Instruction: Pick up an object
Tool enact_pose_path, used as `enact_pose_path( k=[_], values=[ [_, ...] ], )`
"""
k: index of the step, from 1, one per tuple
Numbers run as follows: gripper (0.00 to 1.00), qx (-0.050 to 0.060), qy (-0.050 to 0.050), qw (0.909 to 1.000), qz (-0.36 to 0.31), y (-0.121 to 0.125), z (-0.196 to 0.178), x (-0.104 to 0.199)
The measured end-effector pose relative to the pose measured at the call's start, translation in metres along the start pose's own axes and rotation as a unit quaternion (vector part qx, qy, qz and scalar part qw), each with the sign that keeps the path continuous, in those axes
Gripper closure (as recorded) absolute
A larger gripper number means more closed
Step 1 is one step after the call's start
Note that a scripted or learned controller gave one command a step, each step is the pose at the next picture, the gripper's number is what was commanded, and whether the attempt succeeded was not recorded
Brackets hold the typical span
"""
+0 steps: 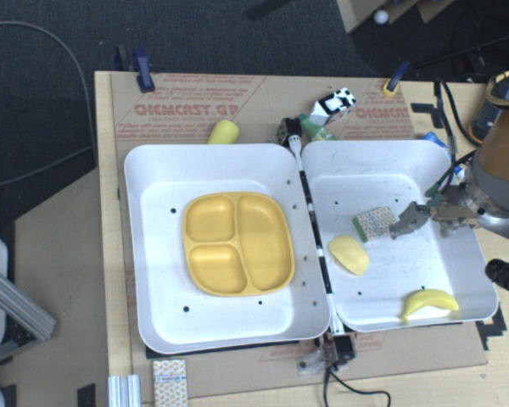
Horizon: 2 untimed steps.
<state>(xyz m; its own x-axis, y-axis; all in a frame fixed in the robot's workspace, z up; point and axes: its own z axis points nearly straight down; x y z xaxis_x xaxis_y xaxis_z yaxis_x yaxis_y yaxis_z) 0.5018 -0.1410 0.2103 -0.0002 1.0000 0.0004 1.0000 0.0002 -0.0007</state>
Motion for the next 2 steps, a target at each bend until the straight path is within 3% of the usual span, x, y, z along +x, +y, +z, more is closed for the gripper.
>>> enact_pose_path(
  k=[1, 2],
  values=[
    [0.0, -0.001, 0.0, 1.0, 0.0, 0.035, 0.024, 0.056],
    [0.0, -0.004, -0.001, 1.0, 0.0, 0.073, 0.122, 0.018]
  ],
)
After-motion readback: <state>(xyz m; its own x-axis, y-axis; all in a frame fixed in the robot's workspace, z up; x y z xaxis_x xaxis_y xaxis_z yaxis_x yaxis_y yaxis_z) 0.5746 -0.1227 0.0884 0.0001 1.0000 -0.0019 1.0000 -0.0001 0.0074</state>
